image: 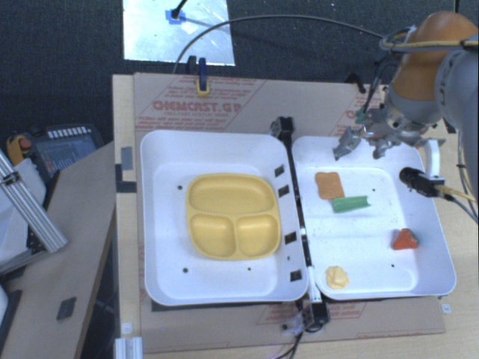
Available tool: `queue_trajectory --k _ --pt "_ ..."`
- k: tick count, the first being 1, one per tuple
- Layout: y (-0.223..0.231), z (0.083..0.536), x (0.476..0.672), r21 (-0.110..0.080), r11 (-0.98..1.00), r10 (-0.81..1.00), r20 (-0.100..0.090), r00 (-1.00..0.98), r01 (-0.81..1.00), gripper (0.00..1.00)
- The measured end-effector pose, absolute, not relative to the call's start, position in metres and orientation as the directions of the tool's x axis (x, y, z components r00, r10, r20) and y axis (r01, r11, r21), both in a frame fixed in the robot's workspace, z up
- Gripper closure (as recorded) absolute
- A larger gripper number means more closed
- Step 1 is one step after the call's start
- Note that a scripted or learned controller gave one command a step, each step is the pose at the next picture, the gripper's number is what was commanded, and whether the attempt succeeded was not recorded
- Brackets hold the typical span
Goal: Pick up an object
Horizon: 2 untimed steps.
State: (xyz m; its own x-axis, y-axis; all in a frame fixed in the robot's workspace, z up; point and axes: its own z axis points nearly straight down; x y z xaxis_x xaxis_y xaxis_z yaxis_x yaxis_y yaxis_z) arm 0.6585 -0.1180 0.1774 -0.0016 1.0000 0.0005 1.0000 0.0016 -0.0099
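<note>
The right bin (430, 271) holds an orange flat piece (328, 185), a green stick (350, 203) just below it, a red-orange wedge (404, 239) near the right wall, and a pale yellow lump (337, 277) at the front. My gripper (361, 146) hangs over the bin's back edge, up and right of the orange piece. Its fingers (344, 146) stand apart, open, with nothing between them.
The left bin (161, 193) carries a yellow divided tray (232, 215). A black clip strip (292, 200) runs between the bins. Cardboard lies under both bins, and a shiny metal sheet (176, 21) lies beyond the bench at the back.
</note>
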Motion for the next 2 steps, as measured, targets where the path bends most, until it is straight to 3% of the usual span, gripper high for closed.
queue_trajectory --k 1,2 --pt "-0.118 0.186 0.661 0.002 0.003 1.0 -0.001 -0.003 1.0 0.0" --pt "-0.121 0.127 0.66 0.003 0.002 1.0 -0.001 -0.002 1.0 0.0"
